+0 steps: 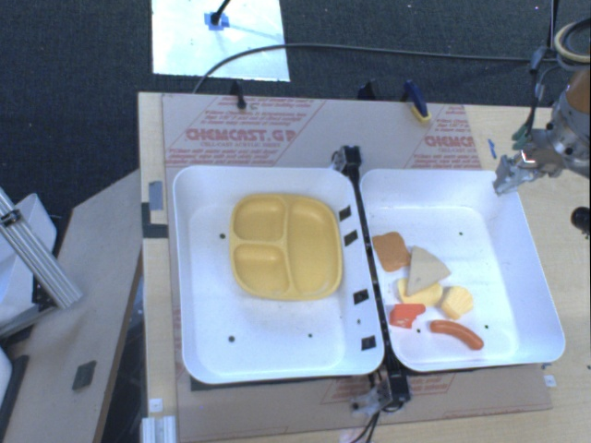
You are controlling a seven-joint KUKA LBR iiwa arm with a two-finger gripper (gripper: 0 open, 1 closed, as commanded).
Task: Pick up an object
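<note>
Two white bins (pixel 277 363) on bench (pixel 111 247), dark carpet (pixel 74 63) behind

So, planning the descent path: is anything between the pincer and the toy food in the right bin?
Nothing visible. The pincer hangs over the right bin's far corner; bare floor separates it from the food pieces.

From my screen this reads as a robotics lab. I see a plain wooden bench (pixel 111 238) standing on dark carpet (pixel 74 63), topped by a sheet of acrylic still wearing its printed protective paper (pixel 277 127). Two white bins (pixel 199 275) are fixed side by side with black clips (pixel 351 238) along the joint. A black cable (pixel 369 49) trails across the floor, a blue clamp (pixel 417 104) grips the bench's far edge, and an aluminium frame rail (pixel 37 261) stands at the left.
</note>
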